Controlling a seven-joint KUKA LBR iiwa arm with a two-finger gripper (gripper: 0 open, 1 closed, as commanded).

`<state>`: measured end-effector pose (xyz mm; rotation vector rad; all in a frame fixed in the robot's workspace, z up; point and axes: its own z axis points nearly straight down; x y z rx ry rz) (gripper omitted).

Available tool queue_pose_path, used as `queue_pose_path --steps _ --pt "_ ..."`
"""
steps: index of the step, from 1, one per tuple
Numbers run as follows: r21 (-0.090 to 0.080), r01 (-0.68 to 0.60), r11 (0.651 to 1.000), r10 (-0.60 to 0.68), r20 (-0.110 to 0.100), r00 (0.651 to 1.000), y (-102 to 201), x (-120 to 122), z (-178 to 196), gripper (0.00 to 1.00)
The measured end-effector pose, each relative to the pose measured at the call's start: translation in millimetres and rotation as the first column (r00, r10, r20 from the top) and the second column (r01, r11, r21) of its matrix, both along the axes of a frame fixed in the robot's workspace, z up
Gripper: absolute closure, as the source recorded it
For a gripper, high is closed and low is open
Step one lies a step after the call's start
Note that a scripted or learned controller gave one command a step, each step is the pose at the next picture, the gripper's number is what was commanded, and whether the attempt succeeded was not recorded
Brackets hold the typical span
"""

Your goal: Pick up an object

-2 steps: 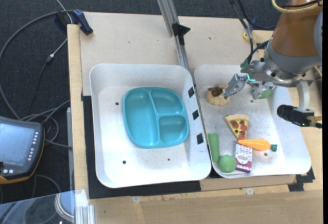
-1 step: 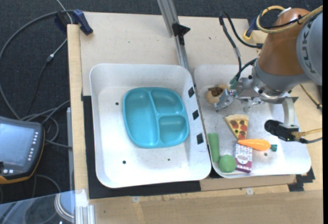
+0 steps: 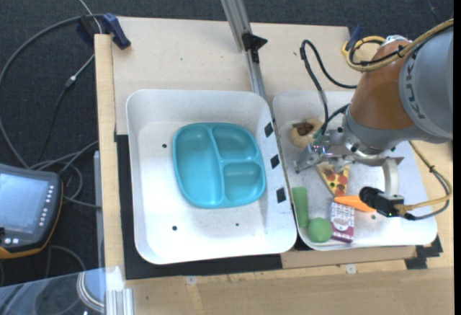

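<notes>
Gripper (image 3: 315, 156) hangs low in the right bin (image 3: 426, 234), just beside a pizza slice (image 3: 334, 178) and a brown toy (image 3: 303, 131); its grip state cannot be told. For a clean pick, it should center over 1 object before clamping.

Pizza slice (image 3: 335, 178), carrot (image 3: 351, 202), green cylinder (image 3: 300, 203) (upright-lying) in right bin (image 3: 425, 231).

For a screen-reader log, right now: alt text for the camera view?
A grey and orange robot arm reaches into the right bin, its gripper above a pizza slice toy among small toys. The left bin holds a blue divided plate.
</notes>
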<state>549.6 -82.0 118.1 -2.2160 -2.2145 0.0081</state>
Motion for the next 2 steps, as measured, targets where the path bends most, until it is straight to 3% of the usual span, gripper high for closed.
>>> queue_pose_path --steps 1,2 --pt "-0.004 0.000 1.000 0.000 0.014 1.000 -1.1 2.7 -20.8 0.00" --pt "-0.004 0.000 1.000 0.000 0.020 1.000 -0.9 4.1 -9.0 1.00"
